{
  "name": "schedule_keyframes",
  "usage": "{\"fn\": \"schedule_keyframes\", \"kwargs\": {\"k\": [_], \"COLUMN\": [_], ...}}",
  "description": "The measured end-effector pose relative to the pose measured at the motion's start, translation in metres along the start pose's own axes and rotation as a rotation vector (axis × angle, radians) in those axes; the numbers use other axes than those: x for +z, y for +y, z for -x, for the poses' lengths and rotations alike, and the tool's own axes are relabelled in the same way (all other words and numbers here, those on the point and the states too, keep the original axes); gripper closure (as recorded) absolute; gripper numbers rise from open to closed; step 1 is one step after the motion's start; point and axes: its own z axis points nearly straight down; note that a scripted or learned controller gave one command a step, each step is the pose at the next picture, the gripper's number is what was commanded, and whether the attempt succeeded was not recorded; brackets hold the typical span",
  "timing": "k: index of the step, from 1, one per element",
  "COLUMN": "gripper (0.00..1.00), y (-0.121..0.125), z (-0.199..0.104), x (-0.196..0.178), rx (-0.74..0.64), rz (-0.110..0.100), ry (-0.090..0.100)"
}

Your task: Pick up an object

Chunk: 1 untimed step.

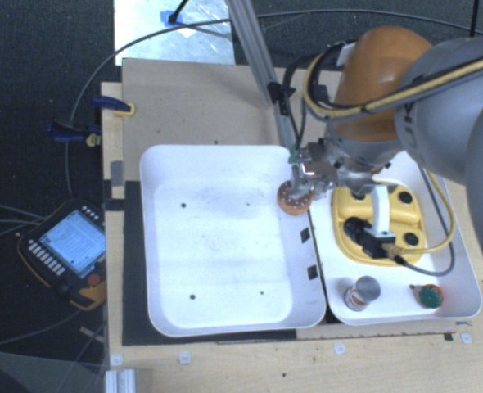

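We see the gripper (304,178) low over the right rim of the left bin (217,252), where it meets the right bin (464,291). The grey arm (454,113) and its orange band (381,64) cover much of the right bin's far end. Just below the gripper sits a small round brown object (292,197), on or against the left bin's right edge. Its upper side is hidden by the gripper, so we cannot tell whether the two touch, nor whether the gripper is wide, narrow or closed on anything. In the right bin lies a yellow moulded piece (405,218) with dark spots, its middle and far end covered by the robot. Nearer the front of that bin are a small silvery can (362,291), too blurred for us to read, and a little green and red thing (429,295) whose shape we cannot make out.
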Motion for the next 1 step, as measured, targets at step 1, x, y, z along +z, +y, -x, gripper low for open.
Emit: {"fn": "schedule_keyframes", "kwargs": {"k": [1], "gripper": [1.00], "y": [-0.0197], "z": [-0.0562], "x": [0.0090], "rx": [0.000], "rz": [0.000], "ry": [0.000]}}
